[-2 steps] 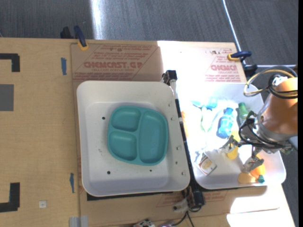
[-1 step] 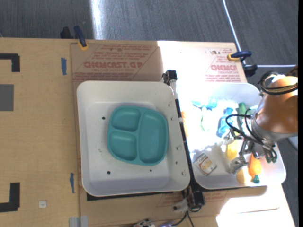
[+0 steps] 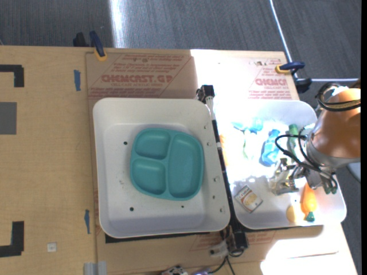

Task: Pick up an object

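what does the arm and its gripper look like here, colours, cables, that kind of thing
The arm enters from the right as a rounded orange band above a grey wrist section. Black cables loop off the wrist toward the bin's middle. The gripper below is a small metallic, silvery-grey assembly, partly washed out by bright sunlight, so finer markings cannot be made out.

A cardboard-covered bench (image 3: 46, 153) carries two white bins (image 3: 109, 153) side by side.
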Motion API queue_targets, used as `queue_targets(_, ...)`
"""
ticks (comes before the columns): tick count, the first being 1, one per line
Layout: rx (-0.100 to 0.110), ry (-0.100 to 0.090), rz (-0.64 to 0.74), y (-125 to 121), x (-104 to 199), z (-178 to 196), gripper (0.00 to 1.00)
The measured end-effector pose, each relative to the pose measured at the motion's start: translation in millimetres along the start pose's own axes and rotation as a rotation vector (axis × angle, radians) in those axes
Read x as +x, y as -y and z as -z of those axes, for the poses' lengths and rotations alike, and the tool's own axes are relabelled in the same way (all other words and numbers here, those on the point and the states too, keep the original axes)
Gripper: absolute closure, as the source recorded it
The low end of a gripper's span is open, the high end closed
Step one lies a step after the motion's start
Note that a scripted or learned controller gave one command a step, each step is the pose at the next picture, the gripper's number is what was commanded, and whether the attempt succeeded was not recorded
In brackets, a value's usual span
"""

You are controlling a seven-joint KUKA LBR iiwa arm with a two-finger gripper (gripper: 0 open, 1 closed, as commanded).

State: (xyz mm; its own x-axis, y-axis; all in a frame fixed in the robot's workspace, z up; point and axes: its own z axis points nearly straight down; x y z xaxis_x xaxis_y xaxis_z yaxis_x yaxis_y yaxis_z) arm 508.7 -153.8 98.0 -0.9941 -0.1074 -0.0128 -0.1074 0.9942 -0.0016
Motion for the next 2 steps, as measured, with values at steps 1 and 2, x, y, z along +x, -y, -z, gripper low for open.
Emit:
queue_targets(1, 0.000, -0.001, 0.000, 0, 0, 0, 0.00)
queue_targets(2, -0.002, -0.005, 0.357, -5, 22, -11, 0.00)
